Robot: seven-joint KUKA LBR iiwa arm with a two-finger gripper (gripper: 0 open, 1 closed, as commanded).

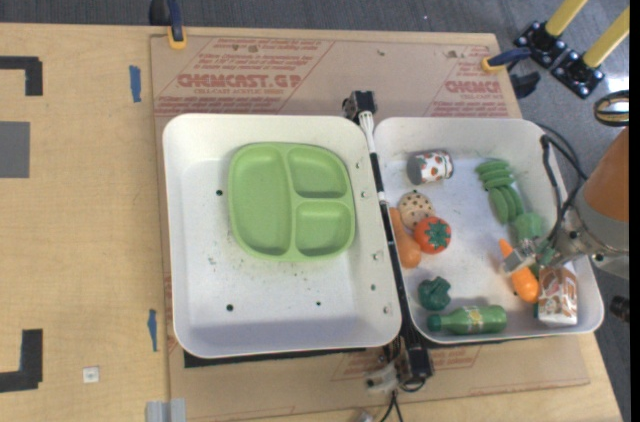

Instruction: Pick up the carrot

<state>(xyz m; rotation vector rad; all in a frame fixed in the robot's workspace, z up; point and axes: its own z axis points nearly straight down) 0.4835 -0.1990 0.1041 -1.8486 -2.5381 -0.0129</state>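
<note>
Carrot (403,241) lies untouched at the left wall of the right bin (470,132), mid-frame, just left of the tomato (433,234) and below a speckled round toy (415,207). Gripper (540,257) sits low at the right edge of that bin among small orange and green pieces, well apart from the carrot; can't tell how wide it stands. Nothing grasped yet, so reach, grasp and lift all remain.

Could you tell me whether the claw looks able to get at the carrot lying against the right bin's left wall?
Probably yes: the carrot lies uncovered, though the wall and the tomato crowd it on both sides.
</note>
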